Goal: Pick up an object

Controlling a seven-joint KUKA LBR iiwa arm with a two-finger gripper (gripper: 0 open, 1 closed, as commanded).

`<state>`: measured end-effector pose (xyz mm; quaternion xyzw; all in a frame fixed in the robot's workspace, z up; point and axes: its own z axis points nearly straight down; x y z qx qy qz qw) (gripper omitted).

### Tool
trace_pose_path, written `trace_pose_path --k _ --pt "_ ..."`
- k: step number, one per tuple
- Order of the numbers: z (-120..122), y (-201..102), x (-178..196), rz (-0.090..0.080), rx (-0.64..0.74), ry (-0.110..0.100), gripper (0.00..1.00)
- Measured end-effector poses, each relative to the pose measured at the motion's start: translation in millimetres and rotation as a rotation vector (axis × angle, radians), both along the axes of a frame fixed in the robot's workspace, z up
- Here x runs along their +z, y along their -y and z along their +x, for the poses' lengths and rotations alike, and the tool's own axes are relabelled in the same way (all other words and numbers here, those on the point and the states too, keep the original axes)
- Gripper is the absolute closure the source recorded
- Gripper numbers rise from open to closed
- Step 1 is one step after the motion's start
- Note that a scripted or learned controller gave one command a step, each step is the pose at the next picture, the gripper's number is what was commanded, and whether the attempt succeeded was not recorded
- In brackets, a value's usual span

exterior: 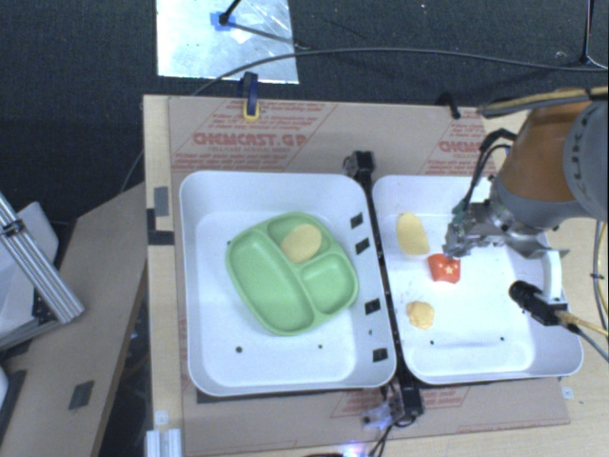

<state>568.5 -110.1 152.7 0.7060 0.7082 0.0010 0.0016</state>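
A small red object [444, 268], possibly a toy strawberry or tomato, lies on the floor of the right-hand bin [476, 355], right of centre in the frame, with the gripper [459, 245] poised directly at its upper right edge; whether the jaws are open or closed cannot be told from this angle, and nothing is visibly held between them. A pale yellow oblong piece [412, 233] sits just up and left of the red object, and a smaller yellow lump [420, 313] lies below it, both apart from it. The grey arm with its orange band [533, 155] enters from the upper right. In the left-hand bin [219, 208], a green divided plate [276, 288] carries a round yellow item [303, 243] in its upper compartment. For a clean pick, the gripper would likely need to centre over the red object and straddle it squarely before closing, since an off-centre pinch could squirt so small and rounded a piece sideways.
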Motion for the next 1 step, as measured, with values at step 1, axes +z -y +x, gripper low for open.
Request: trace_pose_path --k 1 --pt "7.7 6.1 60.5 -0.001 0.001 0.004 1.00"
